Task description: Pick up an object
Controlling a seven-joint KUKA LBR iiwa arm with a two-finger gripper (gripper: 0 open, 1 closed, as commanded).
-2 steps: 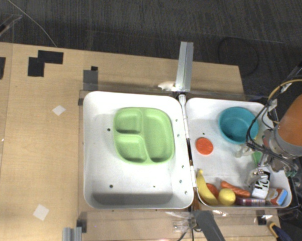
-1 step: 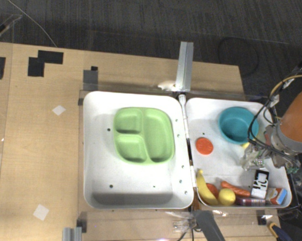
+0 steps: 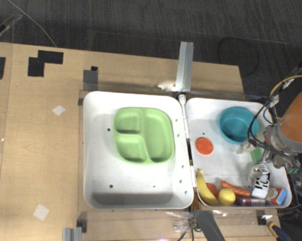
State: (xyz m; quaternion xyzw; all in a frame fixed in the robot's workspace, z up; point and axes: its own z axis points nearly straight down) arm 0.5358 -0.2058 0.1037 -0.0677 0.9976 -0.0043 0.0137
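A light wooden bench (image 3: 34,152) stands on dark grey carpet (image 3: 120,21).

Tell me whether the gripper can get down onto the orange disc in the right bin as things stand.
Probably yes. The orange disc lies flat on bare bin floor, apart from the teal bowl and the banana, with nothing over it. The gripper hangs at that bin's right side.
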